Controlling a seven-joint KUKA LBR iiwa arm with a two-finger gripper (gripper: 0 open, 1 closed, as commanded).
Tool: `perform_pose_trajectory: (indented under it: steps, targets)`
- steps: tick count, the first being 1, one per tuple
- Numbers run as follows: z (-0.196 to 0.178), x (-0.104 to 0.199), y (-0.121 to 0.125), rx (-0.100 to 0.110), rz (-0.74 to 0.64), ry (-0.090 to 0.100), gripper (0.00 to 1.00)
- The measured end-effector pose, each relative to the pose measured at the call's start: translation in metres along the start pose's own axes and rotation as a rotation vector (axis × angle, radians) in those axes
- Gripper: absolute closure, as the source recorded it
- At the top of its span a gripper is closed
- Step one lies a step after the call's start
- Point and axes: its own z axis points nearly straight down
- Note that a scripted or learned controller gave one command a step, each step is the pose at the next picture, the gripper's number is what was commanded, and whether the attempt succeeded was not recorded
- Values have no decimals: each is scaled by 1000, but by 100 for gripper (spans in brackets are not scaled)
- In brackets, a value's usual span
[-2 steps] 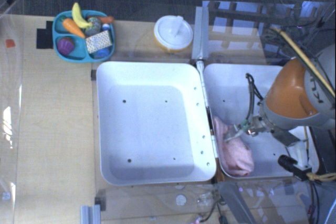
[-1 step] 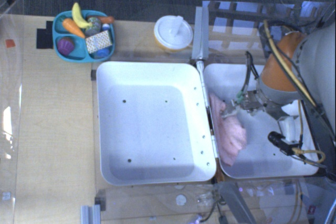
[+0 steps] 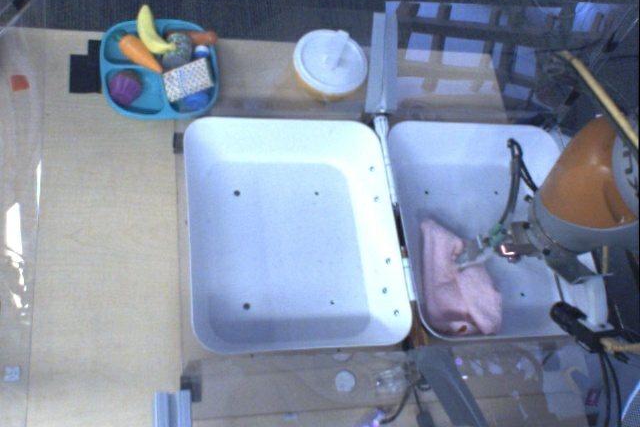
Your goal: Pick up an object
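The tool rests against the pink cloth in the right bin, seemingly placed for grasping; its grip state I cannot tell.

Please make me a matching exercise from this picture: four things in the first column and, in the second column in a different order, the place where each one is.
Things:
1. pink cloth
2. banana
3. yellow cup with white lid
4. gripper

Places:
A. on the bench behind the left bin
B. in the blue tray at the bench's far left
C. lying in the right bin
D. over the right bin, at the cloth's right edge

Pairs: 1-C, 2-B, 3-A, 4-D
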Motion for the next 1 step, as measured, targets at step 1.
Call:
perform_pose_trajectory:
  steps: [1]
  targets:
    - [1,45,66,-4,-46,1,0]
